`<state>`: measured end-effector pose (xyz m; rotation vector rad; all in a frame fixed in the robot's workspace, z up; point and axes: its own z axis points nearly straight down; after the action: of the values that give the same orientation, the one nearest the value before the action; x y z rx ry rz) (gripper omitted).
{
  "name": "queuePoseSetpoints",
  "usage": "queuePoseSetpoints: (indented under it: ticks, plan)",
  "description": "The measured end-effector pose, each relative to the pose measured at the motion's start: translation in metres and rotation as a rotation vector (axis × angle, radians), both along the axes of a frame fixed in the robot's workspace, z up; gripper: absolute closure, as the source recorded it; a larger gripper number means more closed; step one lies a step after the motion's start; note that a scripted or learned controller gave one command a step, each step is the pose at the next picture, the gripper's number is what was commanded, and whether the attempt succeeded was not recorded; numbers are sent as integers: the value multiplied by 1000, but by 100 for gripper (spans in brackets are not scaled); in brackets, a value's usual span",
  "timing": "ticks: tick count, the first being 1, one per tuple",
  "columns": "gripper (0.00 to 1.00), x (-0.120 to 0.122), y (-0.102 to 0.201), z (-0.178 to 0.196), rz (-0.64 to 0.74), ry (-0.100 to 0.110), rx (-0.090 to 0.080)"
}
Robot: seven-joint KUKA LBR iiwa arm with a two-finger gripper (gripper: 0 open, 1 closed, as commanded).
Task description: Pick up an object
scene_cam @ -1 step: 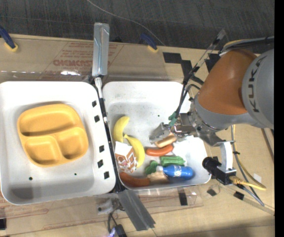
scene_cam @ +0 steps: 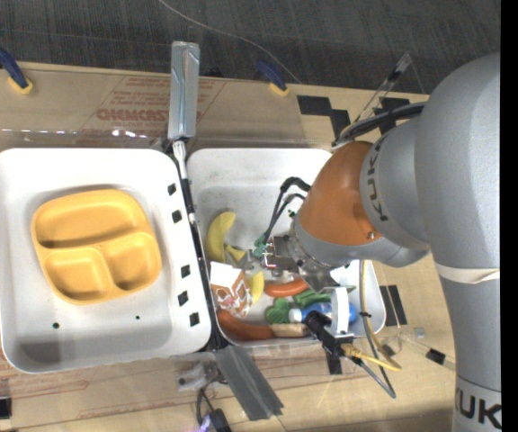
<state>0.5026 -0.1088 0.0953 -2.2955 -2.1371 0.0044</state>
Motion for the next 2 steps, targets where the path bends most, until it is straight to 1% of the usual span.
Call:
queuePoseSetpoints:
  ticks: [1,2]
  plan:
    - [0,0,-18,-3,-113,-6,-2]
    - [0,-1,-34,-3,-106,-7,-2]
